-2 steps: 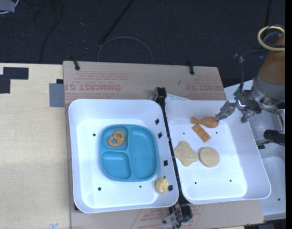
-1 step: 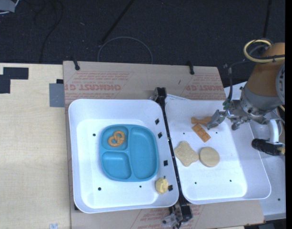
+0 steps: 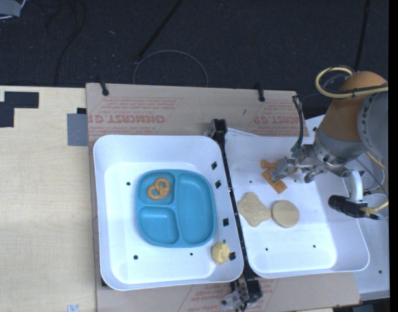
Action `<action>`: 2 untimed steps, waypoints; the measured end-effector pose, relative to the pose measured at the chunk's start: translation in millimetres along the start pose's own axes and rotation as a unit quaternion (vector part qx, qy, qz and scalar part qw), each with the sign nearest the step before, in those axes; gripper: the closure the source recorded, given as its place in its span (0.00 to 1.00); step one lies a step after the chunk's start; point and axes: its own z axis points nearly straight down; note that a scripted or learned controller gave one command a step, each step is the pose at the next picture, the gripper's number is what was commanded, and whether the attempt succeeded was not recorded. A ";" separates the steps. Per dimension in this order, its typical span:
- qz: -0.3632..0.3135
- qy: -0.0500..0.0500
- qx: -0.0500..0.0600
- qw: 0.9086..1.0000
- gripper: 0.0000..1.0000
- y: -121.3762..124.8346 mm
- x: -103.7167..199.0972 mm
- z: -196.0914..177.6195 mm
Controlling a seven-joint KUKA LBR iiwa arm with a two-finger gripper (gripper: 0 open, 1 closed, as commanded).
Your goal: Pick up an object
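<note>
I have the gripper (image 3: 284, 170) low over the right bin (image 3: 354, 252), its tip right at the small orange cracker pieces (image 3: 273, 176) near the bin's upper middle. From this slanted view I cannot tell how the tip is set, nor whether it touches them.

Just below lie a pale bread-like piece (image 3: 252, 208) and a round cookie (image 3: 286, 213), side by side and apart from the gripper. In the left bin (image 3: 114, 265) sit a blue divided tray (image 3: 186, 210) with a pretzel (image 3: 159, 188) in its upper-left compartment, and a yellow lump (image 3: 220, 252) by the bin's lower right corner.

I judge this the approach-to-grasp step on the orange pieces. Next I need a clean close on one piece, then a straight lift; they are thin and flat, so a slip seems likely.
</note>
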 end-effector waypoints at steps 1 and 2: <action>0.000 0.000 -0.001 1.000 1.00 0.2 -0.5 -12.8; 0.001 -0.001 -0.003 1.000 1.00 0.5 -1.4 -55.2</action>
